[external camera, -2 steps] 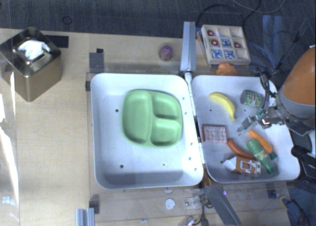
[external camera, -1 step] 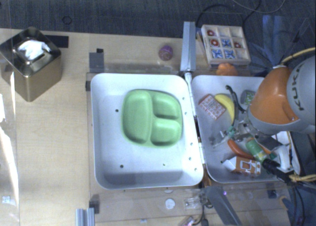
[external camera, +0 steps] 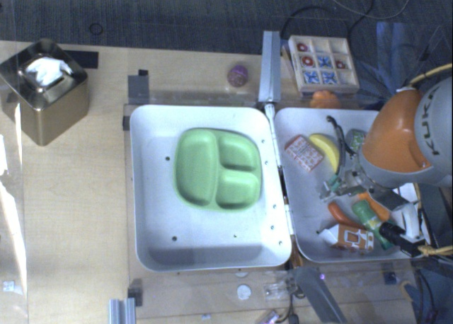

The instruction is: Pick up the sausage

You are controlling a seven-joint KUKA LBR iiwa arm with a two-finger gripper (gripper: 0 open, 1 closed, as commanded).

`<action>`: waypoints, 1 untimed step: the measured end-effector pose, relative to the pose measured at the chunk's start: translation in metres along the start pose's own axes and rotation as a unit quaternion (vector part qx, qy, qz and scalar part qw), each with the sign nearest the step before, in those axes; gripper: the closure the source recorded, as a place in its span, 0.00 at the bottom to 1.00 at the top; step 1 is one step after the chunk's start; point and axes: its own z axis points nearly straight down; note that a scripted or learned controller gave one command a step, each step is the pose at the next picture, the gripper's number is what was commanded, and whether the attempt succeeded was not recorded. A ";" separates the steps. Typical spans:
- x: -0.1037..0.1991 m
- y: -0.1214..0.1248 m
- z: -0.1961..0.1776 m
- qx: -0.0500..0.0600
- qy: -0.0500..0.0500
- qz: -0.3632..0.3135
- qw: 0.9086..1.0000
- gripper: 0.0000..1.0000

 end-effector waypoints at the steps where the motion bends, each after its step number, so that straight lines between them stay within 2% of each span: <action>1: 0.031 0.080 -0.116 0.008 0.006 -0.170 0.985 1.00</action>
